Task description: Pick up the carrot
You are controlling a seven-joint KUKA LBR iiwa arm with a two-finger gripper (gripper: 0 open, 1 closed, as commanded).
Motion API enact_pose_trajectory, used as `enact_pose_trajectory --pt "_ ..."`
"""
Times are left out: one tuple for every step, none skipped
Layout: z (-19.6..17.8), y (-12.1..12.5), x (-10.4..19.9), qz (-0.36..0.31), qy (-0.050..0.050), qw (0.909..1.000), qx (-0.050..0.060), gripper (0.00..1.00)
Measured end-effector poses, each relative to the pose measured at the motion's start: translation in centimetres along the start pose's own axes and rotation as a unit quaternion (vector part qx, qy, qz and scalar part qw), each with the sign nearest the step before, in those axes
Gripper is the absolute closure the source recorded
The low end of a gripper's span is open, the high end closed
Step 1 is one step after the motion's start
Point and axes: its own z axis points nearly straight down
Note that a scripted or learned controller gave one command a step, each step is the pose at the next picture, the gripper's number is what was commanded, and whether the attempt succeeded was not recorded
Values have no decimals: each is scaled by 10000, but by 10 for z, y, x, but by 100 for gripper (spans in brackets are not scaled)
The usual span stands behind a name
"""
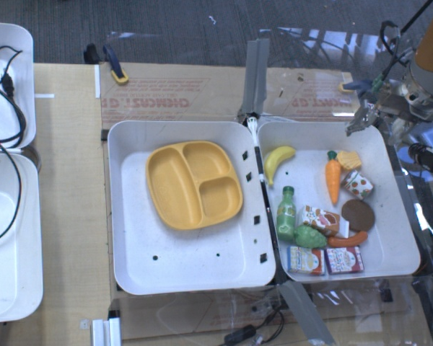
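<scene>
The carrot (333, 179) is orange with a green top and lies lengthwise in the right bin (397, 215), green end towards the far side. It rests between a banana (276, 161) on its left and a waffle-patterned cracker (349, 160) on its right. My gripper (368, 115) hangs over the right bin's far right corner, up and to the right of the carrot and well apart from it. Nothing shows in its grasp.
The right bin also holds a green bottle (286, 211), a brown cookie (357, 215), a sausage (346, 239), a green vegetable (310, 236) and small cartons (325, 260). A yellow divided plate (195, 184) lies in the left bin (130, 251). A metal divider (256, 78) stands between the bins.
</scene>
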Motion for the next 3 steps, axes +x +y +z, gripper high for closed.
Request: enact_pose_trajectory --pt "156 26 -16 -1506 1 9886 -27 0" --pt "157 43 -26 -1513 88 9884 54 0" --pt "147 46 -28 -1527 44 9883 -2 100"
